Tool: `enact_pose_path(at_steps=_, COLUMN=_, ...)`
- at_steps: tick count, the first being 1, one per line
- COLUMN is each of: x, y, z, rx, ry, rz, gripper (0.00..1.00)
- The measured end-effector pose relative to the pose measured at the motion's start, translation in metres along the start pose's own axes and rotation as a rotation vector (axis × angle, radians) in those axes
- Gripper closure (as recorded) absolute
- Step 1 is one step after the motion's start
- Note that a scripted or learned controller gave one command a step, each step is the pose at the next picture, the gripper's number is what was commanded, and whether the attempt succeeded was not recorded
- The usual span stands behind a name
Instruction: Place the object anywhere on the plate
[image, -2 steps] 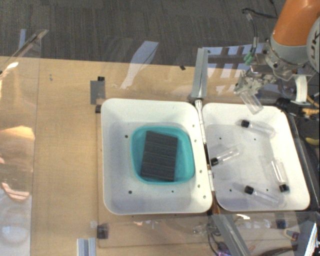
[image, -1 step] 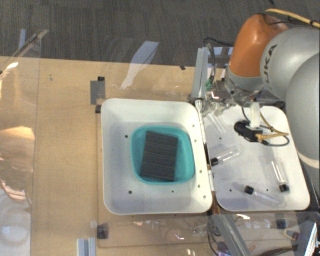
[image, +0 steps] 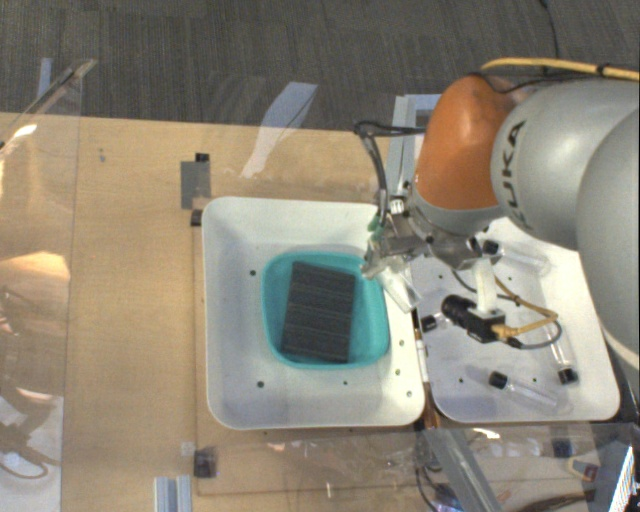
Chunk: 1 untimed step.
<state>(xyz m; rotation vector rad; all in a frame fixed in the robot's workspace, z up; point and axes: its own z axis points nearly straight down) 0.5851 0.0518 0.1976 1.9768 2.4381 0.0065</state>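
Gripper (image: 385, 262) beside plate (image: 375, 335), finger state impossible to tell. Ridged block (image: 320, 312) on plate: probably stiff, light; best pinched across narrow sides.

Grey arm (image: 570, 160), orange band (image: 465, 140), dark "KUKA" lettering on casing, thin black cable near wrist.

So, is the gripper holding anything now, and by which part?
It cannot be told. The gripper sits at the right rim of the teal plate, and the dark block lies flat on that plate, apart from it.
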Motion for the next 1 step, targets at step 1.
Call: enact_pose_path(at_steps=1, x=-0.0005, y=-0.0001, z=0.0000, rx=0.000, ry=0.000, rz=0.001, gripper=0.00)
